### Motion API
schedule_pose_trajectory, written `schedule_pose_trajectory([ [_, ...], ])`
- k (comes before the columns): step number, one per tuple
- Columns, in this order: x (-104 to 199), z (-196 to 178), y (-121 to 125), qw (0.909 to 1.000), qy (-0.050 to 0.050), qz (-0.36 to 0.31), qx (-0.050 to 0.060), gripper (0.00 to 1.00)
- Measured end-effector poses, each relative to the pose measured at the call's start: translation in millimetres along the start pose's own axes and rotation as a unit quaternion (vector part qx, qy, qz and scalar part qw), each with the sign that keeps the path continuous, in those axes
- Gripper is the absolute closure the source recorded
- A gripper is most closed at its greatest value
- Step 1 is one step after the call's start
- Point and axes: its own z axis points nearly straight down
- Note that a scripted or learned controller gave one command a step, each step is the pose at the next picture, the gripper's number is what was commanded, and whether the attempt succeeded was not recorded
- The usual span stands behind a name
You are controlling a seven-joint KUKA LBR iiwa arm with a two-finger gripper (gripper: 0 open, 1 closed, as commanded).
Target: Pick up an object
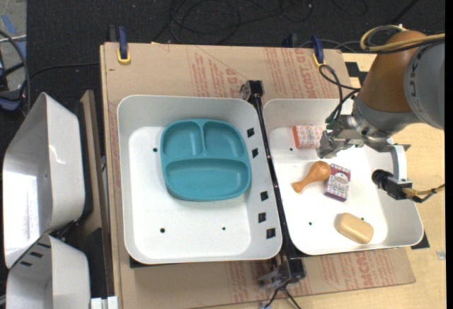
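Objects for picking lie in the right bin (396, 233); none is chosen by name, so any of them could be the target. Going left to right: the left bin (141, 230) holds a teal divided plate (206, 159), sitting flat near its middle. Across the divider, the right bin holds a small red-and-white carton (306, 136) near the back, an orange toy drumstick (313, 176) in the middle, a purple-and-white box (338, 182) touching or just beside it, and a tan bar-shaped block (354, 228) toward the front. The tool (333, 145) hangs over the right bin, just beside the carton and above the drumstick. Whether it is open or closed cannot be told, and nothing shows in its grip. The step looks like the approach before a grasp; next it would need to settle on one object and descend squarely over it. Both bins rest on a cardboard-covered worktop (184, 67).
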Motion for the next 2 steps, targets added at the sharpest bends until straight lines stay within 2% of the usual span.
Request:
schedule_pose_trajectory([
  [1, 4.6, -56.0, 9.9, 1.0, 0.0, -0.002, -0.002, 1.0],
  [2, 4.7, -89.3, 10.9, 1.0, 0.0, -0.002, -0.001, 1.0],
])
